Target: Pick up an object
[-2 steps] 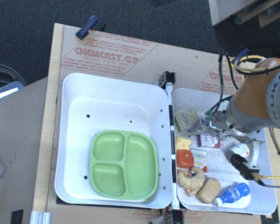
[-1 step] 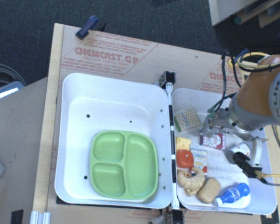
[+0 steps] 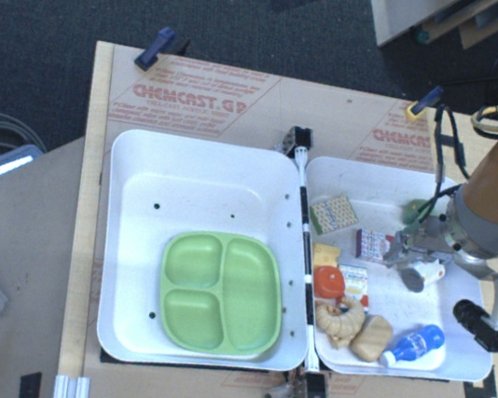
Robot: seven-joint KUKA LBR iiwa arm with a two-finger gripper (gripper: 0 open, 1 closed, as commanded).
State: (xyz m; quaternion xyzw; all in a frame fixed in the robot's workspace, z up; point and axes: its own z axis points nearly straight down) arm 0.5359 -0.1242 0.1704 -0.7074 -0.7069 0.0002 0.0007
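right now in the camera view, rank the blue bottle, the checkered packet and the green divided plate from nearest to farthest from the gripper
Measured from the gripper, over the right bin:
1. Blue bottle, just below it at the right bin's front edge.
2. Checkered packet, to its left near the bins' shared wall; a little farther than the bottle.
3. Green divided plate, in the left bin, plainly farthest.

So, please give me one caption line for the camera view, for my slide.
KUKA arm's gripper over the cluttered right bin; left bin holds a green divided tray.
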